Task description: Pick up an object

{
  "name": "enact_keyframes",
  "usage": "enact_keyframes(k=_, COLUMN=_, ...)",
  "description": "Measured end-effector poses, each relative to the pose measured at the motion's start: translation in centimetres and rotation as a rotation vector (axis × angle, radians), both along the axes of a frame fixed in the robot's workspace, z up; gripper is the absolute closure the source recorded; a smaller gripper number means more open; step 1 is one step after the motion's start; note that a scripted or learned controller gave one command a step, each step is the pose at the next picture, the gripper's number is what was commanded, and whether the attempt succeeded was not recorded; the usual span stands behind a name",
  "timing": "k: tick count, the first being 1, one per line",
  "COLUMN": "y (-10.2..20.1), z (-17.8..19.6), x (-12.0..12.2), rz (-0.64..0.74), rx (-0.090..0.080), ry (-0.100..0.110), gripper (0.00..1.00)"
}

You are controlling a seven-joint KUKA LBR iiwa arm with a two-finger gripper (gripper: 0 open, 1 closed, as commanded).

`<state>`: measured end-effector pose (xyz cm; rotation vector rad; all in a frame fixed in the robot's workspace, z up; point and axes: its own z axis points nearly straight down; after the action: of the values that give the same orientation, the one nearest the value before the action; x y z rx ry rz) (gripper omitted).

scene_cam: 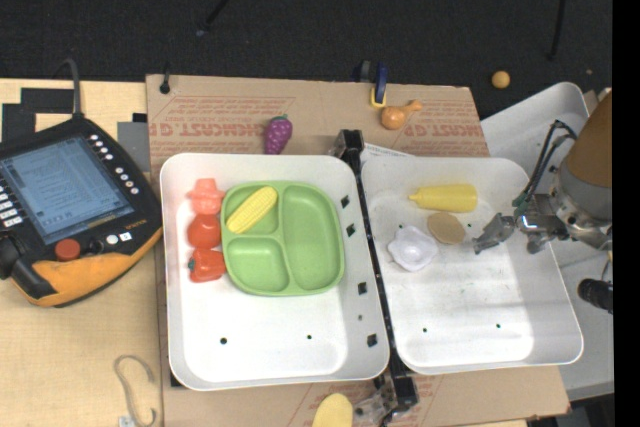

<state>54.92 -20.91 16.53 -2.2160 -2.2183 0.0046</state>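
Yellow rounded obj, prob. a plastic lemon, is sitting nearest the cam at the bench's front edge, outside both bins. Behind it, left bin is carrying a green divided tray w/ a toy corn cob lying in its upper-left compartment, and red/orange plastic pieces are stacking up just beside the tray's left rim. Right bin is holding three things near its back: a yellow elongated piece, smooth and roughly cylindrical; a tan oval piece just below it; a small white cup-like obj, glossy and thin-walled, to the left of that. End effector is reaching in from the right, low over the right bin and just beside the tan oval; fingers are looking parted a little, w/ nothing between them as far as I can tell. Likely target is the tan oval: prob. light, hard molded plastic, stiff, somewhat slippery, flat-ish, so it may be sliding away unless pinched across its short axis. Yellow piece is offering an easier grip across its narrow width. White cup may be tipping or skating if nudged. Purple grape toy and orange pear-shaped toy are resting on the cardboard behind the bins; a teach pendant is lying at far left.
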Motion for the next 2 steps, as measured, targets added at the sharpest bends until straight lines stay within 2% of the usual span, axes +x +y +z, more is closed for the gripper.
enact_keyframes(k=1, y=1.1, z=-5.9, x=-0.2, rz=-0.002, rx=0.001, ry=0.000, gripper=0.00)
enact_keyframes(k=2, y=1.3, z=-7.9, x=-0.2, rz=-0.002, rx=0.000, ry=-0.002, gripper=0.00)
